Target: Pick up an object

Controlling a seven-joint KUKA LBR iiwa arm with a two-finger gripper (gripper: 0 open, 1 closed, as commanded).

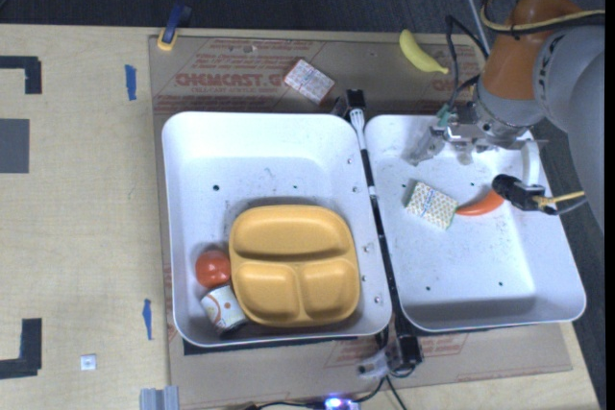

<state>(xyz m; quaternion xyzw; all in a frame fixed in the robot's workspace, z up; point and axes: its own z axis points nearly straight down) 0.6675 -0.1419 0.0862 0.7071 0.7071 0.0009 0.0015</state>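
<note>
Near edge, left bin (pixel 183 206): one yellow tray (pixel 292 262), one red ball (pixel 212 267), one small can (pixel 223 307). Right bin (pixel 538 298): one speckled block (pixel 430 205), one orange carrot (pixel 478 204), two candidates for the pick. My pincer (pixel 468 137) hovers over the right bin's far edge; spread or pressed together, I cannot tell. I'd judge we're at approach, nothing grasped. Next I need to come nearer and descend onto block or carrot. Far, on the bench: one banana (pixel 421 53), one patterned pad (pixel 308 80).
</note>
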